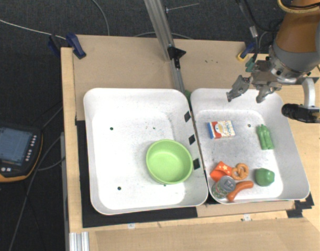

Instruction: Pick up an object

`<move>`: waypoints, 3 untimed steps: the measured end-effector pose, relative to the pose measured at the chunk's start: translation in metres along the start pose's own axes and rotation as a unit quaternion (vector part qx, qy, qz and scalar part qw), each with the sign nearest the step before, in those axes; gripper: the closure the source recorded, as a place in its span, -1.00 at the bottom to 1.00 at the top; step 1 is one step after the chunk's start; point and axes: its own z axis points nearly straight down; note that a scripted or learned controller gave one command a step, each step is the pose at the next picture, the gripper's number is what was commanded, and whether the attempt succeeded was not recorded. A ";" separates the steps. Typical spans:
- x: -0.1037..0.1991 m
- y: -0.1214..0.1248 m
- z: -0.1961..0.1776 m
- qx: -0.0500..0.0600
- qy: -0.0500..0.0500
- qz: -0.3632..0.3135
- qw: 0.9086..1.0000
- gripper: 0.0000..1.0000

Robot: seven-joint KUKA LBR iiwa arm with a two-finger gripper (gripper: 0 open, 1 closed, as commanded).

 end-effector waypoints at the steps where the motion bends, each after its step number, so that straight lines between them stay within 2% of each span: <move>1: 0.005 0.002 0.044 0.002 0.000 0.000 1.000 -1.00; 2: 0.010 0.004 0.087 0.002 0.000 0.000 1.000 -1.00; 3: 0.000 0.001 0.136 0.002 0.000 0.000 1.000 -1.00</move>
